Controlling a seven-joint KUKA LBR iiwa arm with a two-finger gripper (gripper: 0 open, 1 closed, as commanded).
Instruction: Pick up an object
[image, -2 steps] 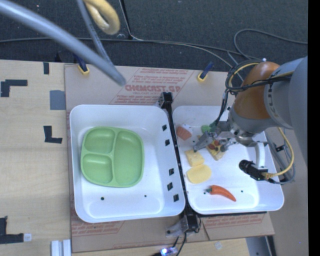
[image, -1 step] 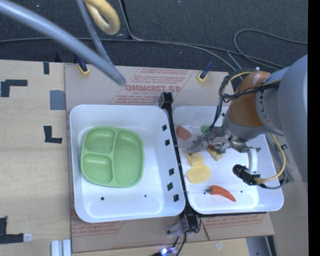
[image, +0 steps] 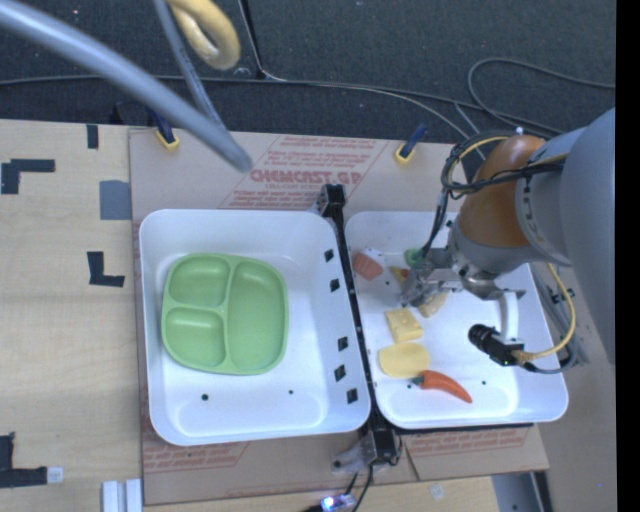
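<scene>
My gripper (image: 421, 287) reaches down into the right bin (image: 530, 405), near its middle, just above a pale yellow block (image: 404, 325). A small tan piece (image: 432, 304) lies right at the fingertips, and I cannot tell whether it is held. Below the block lie a yellow rounded piece (image: 403, 360) and a red-orange chili pepper (image: 446, 385). A pink-red piece (image: 368, 266) lies at the bin's upper left, and a small green-yellow bit (image: 400, 273) lies beside it.
The left bin (image: 180, 400) holds a green divided plate (image: 225, 313). A black divider (image: 345, 300) runs between the bins. The arm's grey body and orange band (image: 500, 205) cover the right bin's upper right. A black cable fitting (image: 492, 343) hangs over the bin's right part.
</scene>
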